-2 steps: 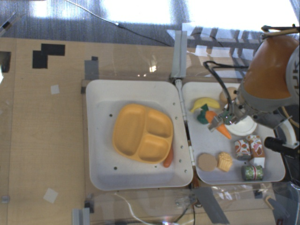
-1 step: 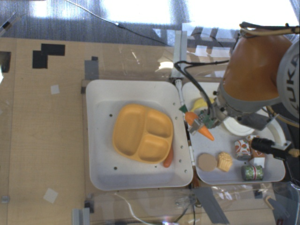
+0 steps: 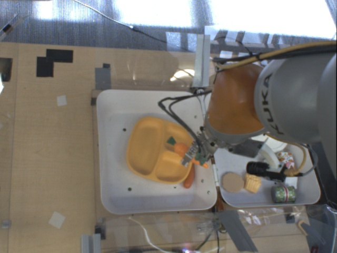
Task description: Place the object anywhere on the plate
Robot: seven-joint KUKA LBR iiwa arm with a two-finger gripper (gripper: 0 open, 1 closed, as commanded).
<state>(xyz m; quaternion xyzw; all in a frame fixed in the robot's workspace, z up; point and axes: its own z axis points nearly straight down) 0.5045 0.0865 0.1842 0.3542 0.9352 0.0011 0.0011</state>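
A yellow divided plate (image 3: 150,149) lies in the left bin (image 3: 113,194). An orange carrot-like piece (image 3: 180,148) with a green tip (image 3: 171,140) rests at the plate's right side. My gripper (image 3: 191,156) hangs right over the plate's right rim, touching or just beside that orange piece. Whether the piece sits between the jaws is hidden by the gripper body. A second orange-red piece (image 3: 188,181) lies on the bin floor just off the plate's lower right corner.
The right bin (image 3: 310,196) holds a round tan cookie (image 3: 231,182), a yellow cupcake (image 3: 253,183), a green can (image 3: 284,194) and a white packet with red print (image 3: 285,159). The arm's grey and orange body (image 3: 247,101) covers that bin's upper part.
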